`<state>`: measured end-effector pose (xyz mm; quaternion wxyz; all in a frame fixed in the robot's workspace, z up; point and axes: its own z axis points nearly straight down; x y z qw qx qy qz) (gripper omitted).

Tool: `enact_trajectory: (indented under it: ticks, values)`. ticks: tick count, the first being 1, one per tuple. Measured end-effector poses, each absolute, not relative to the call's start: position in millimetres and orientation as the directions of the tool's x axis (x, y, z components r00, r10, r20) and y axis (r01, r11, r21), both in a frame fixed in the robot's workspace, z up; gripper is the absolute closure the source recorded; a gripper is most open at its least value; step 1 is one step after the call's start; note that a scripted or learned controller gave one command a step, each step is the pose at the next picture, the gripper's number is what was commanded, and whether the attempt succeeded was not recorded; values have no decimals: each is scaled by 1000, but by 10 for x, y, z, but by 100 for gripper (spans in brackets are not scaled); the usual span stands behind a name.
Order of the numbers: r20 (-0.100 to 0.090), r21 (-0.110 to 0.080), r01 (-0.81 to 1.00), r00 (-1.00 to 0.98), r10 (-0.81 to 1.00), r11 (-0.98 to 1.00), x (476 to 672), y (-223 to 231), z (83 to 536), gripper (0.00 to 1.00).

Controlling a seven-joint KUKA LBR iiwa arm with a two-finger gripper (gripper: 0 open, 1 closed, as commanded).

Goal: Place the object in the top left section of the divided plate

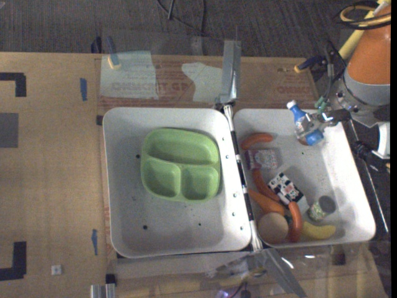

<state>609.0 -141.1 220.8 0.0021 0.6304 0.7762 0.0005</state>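
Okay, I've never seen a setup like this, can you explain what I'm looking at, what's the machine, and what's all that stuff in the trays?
One camera looks down at a slant on a bench with two shallow white bins. The grey and orange shape at the right is a robot arm; its tool sits over the right bin, close to a small water bottle. Whether it grips the bottle is unclear. That bin also holds toy food: sausages, an egg, a banana. The left bin holds a green divided plate.

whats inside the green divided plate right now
Nothing visible: all sections of the green divided plate show bare green. It sits in the left bin; the bin floor under it is covered.
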Motion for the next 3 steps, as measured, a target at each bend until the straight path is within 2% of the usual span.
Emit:
enact_trajectory:
  ticks: [1,2,3]
  values:
    - [0,1,938,-347,938,347,5847,-1688,2234,100]
    - [-4,5,985,-174,985,174,6062,-1903,2808,100]
    - [0,0,994,-109,994,109,5695,-1658,2294,100]
